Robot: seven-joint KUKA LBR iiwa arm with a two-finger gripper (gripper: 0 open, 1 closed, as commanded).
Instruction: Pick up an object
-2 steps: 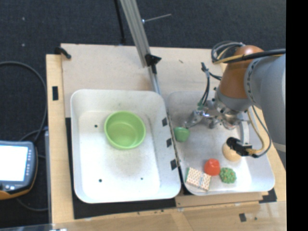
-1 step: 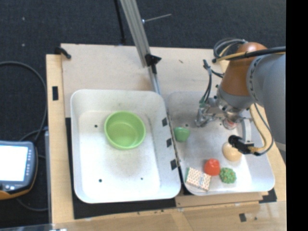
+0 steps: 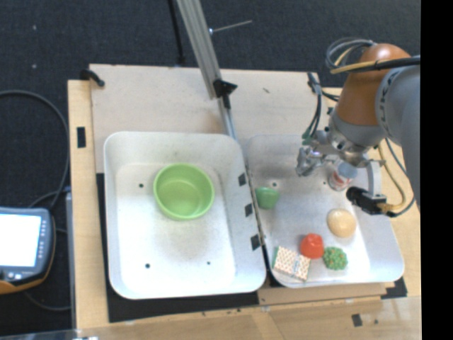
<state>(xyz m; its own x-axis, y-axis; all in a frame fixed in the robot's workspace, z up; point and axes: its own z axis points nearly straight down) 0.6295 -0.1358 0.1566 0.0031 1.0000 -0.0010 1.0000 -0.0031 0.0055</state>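
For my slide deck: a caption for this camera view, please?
Grey KUKA arm's gripper poised above the right white bin of small objects; green plastic bowl in the left.

You see a lime-green bowl (image 3: pixel 184 190) in the white left bin (image 3: pixel 127 261). In the white right bin (image 3: pixel 382 253) lie a small green cup (image 3: pixel 267 197), a cream egg-like ball (image 3: pixel 341 223), a red-orange tomato-like piece (image 3: pixel 311 246), a speckled green broccoli-like piece (image 3: pixel 335 258) and a checkered red-and-cream packet (image 3: pixel 291 263).

We are observing the grey arm (image 3: pixel 396 98) reaching in from the right, its orange band (image 3: pixel 368 83) sitting above the wrist, with the gripper (image 3: pixel 318 160) pointing downward and hanging at the arm's lower left end.
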